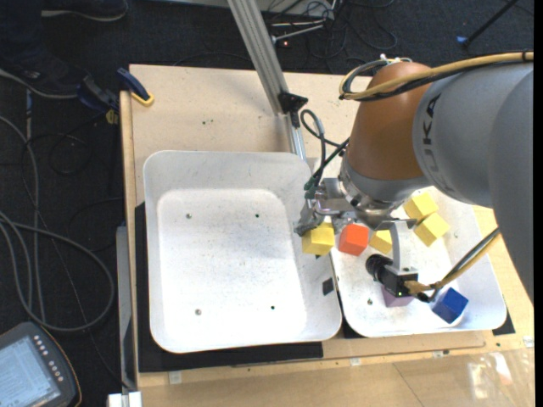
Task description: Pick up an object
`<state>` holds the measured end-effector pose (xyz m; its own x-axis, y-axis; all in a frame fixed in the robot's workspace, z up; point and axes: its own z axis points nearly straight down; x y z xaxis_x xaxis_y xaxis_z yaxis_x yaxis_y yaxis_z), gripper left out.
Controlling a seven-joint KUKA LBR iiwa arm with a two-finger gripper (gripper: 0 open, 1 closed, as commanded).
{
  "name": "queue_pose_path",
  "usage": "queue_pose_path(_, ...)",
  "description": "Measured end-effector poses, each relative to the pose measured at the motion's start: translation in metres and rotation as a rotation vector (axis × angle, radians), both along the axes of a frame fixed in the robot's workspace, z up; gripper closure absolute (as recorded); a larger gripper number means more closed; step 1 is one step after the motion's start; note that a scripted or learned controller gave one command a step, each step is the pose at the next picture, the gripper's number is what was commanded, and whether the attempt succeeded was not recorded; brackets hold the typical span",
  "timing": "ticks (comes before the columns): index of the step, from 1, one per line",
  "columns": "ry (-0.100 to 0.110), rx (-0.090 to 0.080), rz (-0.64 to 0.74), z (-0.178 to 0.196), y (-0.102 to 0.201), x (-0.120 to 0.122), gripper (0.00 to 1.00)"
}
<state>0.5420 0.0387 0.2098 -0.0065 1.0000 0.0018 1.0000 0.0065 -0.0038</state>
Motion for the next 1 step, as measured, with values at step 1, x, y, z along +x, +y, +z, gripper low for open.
queue_pose_path(1,0.000,0.000,0.001,0.0126,0.0512,-0.0344,1.00)
